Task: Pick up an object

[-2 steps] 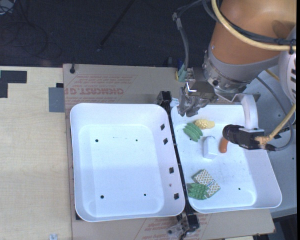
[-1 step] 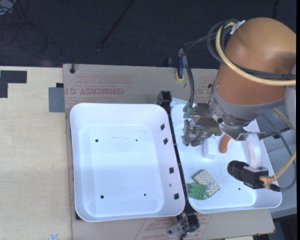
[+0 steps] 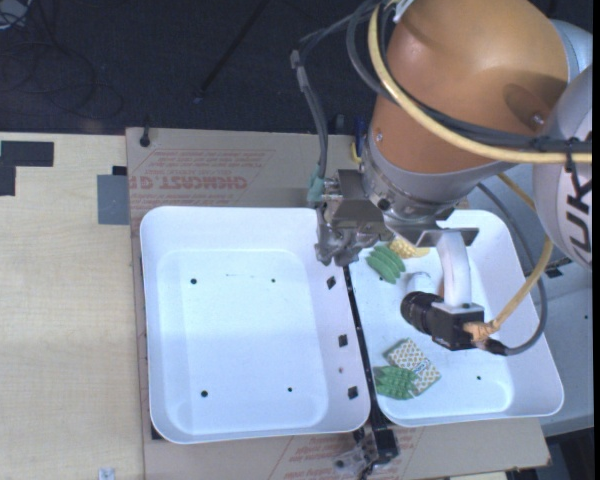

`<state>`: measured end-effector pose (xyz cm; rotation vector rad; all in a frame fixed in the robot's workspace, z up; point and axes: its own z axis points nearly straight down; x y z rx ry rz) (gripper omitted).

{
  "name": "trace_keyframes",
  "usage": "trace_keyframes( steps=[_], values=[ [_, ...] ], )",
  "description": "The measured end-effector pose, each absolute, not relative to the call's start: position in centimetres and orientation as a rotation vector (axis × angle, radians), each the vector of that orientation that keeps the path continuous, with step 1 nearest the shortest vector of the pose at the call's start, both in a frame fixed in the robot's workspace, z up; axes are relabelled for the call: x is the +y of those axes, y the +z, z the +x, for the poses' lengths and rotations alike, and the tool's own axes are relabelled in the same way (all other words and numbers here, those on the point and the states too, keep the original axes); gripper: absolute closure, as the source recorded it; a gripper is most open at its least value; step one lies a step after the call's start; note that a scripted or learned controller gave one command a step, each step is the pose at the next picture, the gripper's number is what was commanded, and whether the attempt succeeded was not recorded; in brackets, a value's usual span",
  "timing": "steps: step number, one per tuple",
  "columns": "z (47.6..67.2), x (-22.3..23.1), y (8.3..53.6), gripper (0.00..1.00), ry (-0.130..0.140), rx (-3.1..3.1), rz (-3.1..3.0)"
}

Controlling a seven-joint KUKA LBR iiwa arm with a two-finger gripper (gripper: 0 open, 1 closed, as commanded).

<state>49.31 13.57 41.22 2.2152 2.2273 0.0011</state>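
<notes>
the gripper (image 3: 342, 246) hangs over the inner edge of the right bin (image 3: 525, 388), close to the wall that divides it from the left bin (image 3: 170, 268). from this slanted view i cannot tell how it is set, because the metal parts of the wrist hide its tips.

the nearest thing to take is a small green object (image 3: 385, 263), which lies just beside the gripper, on its right and a little toward the front of the bin. its long axis seems to run diagonally, from upper left to lower right. two more things lie further to the front, well apart from the gripper: a patterned packet (image 3: 414, 358) and another green piece (image 3: 392, 382), which touch each other.

i judge that the coming move needs only a short shift to the right before going down. the dividing wall is very near on the left side, so there is little room there, and the black sensor (image 3: 438, 320) on the arm hangs low over the middle of the bin.
</notes>
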Motion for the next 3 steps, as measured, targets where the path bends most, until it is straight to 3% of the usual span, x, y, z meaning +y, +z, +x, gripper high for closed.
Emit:
trace_keyframes(
  steps=[1, 2, 3],
  values=[
    [49.8, 19.3, 48.8, 1.00, 0.008, 2.228, 2.213],
    [54.1, 18.6, 50.2, 1.00, -0.002, 2.220, 2.222],
    [53.9, 18.8, 51.0, 1.00, -0.011, 2.231, 2.216]
  ],
)
